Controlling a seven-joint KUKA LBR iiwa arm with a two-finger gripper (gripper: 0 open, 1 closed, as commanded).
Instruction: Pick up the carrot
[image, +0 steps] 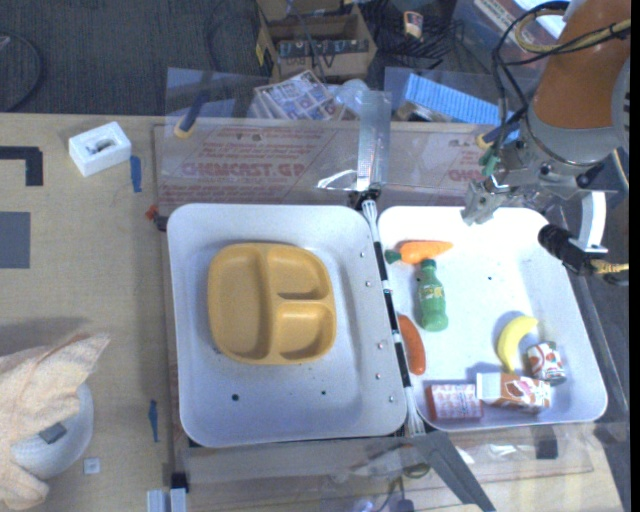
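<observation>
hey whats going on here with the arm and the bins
A robot arm reaches in over the right bin, its gripper hovering near the bin's far edge. The carrot it is meant to pick up lies on the bin floor, just above a green bottle and apart from the gripper. A banana and some packets sit nearer the front. The left bin holds a yellow divided tray.
</observation>
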